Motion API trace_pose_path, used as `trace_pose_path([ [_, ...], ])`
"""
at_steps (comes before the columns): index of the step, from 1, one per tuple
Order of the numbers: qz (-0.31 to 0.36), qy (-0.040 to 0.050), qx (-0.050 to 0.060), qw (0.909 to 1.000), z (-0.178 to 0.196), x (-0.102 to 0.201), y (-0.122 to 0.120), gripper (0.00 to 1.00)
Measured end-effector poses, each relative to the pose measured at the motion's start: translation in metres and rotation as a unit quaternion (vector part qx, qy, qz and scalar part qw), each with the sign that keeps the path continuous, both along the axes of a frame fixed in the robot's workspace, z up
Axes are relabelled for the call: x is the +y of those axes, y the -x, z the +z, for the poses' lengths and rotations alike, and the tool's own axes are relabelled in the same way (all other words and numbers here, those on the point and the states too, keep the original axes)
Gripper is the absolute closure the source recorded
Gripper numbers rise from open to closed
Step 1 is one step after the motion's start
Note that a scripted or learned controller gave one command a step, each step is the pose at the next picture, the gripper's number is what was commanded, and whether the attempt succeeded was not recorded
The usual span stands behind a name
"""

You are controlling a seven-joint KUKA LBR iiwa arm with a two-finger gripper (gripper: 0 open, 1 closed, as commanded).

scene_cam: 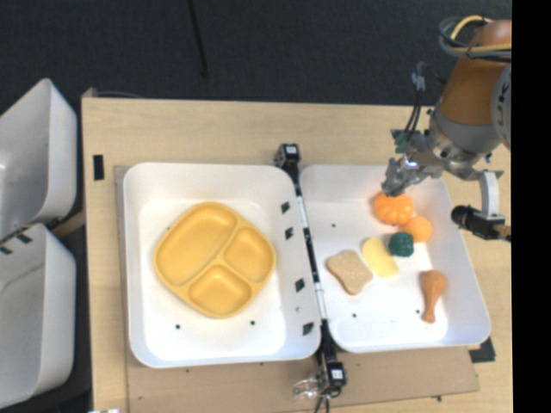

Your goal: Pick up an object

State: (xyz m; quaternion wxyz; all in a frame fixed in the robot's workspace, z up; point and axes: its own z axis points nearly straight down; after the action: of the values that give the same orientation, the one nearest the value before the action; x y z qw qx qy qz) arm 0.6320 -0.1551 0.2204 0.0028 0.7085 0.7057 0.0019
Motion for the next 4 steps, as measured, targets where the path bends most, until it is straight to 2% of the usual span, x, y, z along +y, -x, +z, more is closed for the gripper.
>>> trace_pose_path([
  [1,0.003,0.0,-0.001,1.0,0.055,-0.001,-0.001,1.0],
  [3,0.004,0.0001,0.002,1.0,0.033,0.098,-0.026,1.0],
  [4,0.005,-0.0011,0.002,1.0,0.04,0.155,-0.031,1.0],
])
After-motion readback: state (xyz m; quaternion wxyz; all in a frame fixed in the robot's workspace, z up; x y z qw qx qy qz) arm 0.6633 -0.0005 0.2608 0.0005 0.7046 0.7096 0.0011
